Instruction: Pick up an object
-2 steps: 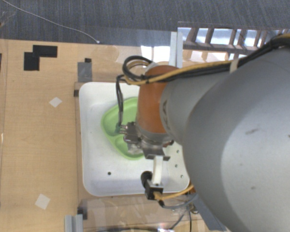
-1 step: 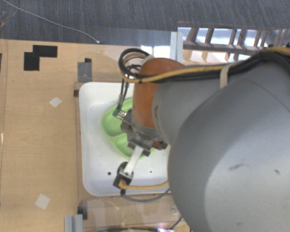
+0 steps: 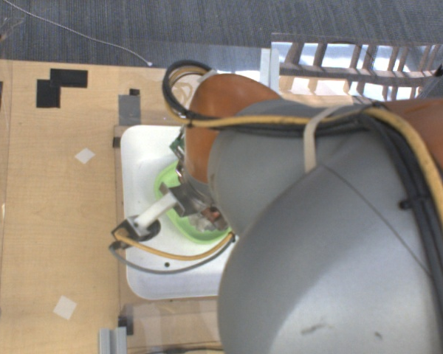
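My end effector over the left bin

My end effector (image 3: pixel 179 201) hangs inside the bin (image 3: pixel 144 153), above a bowl (image 3: pixel 199 231) lying in it; the tabletop (image 3: pixel 52 220) spreads to the left.

Even, bright overhead light with soft shadows; the near arm (image 3: pixel 332 234) looms slightly blurred, the bench (image 3: pixel 52 198) sharp.

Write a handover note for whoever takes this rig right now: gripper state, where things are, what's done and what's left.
Gripper: the grey arm with the orange band reaches deep over the shallow white bin and covers most of it; its wrist hardware sits low above the bin's middle, and the grip state cannot be read from this view.
Things: a bright green round plastic object lies in the bin, partly hidden under the wrist.
Done: arm is positioned over the object.
Left: confirm a grasp, then lift; nothing is visibly held.
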Controlling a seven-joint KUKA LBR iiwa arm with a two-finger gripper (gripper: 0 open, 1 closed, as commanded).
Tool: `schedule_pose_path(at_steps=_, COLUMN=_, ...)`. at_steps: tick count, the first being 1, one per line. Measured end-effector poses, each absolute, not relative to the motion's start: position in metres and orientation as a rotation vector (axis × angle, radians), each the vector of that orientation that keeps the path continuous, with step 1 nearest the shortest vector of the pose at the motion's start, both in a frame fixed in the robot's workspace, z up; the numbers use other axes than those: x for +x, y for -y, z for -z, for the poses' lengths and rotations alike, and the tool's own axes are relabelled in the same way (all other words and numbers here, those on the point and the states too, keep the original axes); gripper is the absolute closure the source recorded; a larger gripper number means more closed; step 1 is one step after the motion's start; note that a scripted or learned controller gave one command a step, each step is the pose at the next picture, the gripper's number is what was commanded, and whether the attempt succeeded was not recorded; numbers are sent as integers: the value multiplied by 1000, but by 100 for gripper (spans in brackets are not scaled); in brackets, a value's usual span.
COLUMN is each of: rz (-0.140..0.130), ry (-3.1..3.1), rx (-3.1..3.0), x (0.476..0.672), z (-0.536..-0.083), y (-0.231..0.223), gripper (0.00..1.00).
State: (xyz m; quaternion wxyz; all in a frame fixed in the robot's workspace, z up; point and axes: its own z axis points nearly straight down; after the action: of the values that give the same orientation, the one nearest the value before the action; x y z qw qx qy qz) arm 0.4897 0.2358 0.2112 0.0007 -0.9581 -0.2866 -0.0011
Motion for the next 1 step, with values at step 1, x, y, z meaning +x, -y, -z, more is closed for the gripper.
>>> schedule_pose_path(at_steps=1, rz=2, ry=318, rx=-3123, x=496, z=-201, y=-235, gripper=100)
